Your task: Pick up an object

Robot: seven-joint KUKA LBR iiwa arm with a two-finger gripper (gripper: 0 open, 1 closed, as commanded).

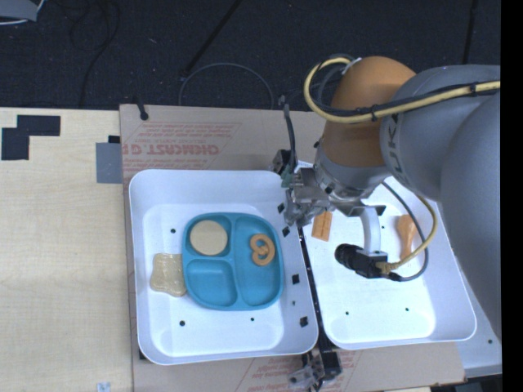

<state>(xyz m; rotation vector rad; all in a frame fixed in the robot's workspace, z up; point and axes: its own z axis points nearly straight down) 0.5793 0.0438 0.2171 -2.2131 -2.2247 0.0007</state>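
The grey arm (441,129) with its orange band sits closest to the lens and fills the right of the frame, reaching down toward the middle. Under it the desk (57,243) carries two white bins: the left bin (151,333) at centre left and the right bin (392,325) at centre right. In the left bin lies a blue tray (221,288) with three sections; a round tan disc (207,237) rests in its upper left section and a small pretzel (261,250) in its upper right one. A pale sponge-like piece (167,273) touches the tray's left edge. In the right bin are an orange stick (407,233) near the right wall and a smaller orange block (322,224) just under the wrist.

The tool (296,207) hangs over the wall between the bins, beside the orange block; whether its fingers are wide or narrow I cannot tell, since the wrist hides them. The likely target is that block. The risk, as I judge it, is a descent onto the bin walls, or a closing beside the block that nudges it away.
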